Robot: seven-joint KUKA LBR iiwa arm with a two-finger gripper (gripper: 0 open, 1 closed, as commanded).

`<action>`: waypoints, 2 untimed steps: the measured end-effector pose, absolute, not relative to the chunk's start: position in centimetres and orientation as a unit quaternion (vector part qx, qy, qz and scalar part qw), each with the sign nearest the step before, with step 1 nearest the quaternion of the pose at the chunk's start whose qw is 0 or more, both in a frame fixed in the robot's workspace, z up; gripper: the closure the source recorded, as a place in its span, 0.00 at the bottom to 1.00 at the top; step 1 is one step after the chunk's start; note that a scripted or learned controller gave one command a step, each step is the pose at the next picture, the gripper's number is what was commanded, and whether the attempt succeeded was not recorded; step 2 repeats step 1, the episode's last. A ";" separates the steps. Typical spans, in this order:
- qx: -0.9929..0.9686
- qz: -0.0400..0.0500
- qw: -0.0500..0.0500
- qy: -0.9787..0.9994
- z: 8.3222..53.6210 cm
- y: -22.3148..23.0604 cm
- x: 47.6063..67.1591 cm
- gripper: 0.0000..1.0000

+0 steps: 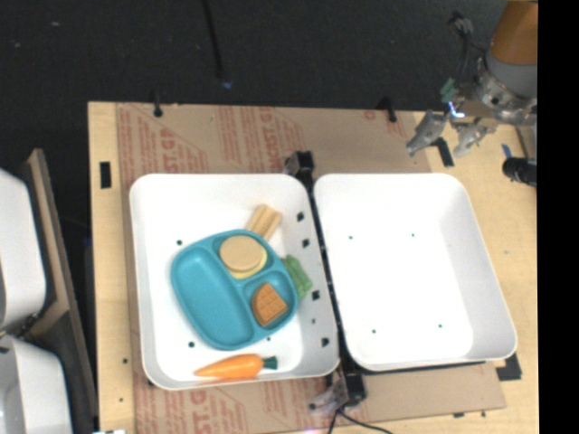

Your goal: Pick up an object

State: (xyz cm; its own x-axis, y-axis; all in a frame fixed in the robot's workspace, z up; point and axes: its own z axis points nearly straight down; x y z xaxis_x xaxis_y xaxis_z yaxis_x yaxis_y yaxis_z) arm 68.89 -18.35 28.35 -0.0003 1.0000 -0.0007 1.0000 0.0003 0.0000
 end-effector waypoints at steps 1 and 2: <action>0.707 0.000 0.001 0.707 28.7 -19.6 68.9 0.00; 0.707 0.000 0.001 0.707 28.7 -19.6 68.9 0.00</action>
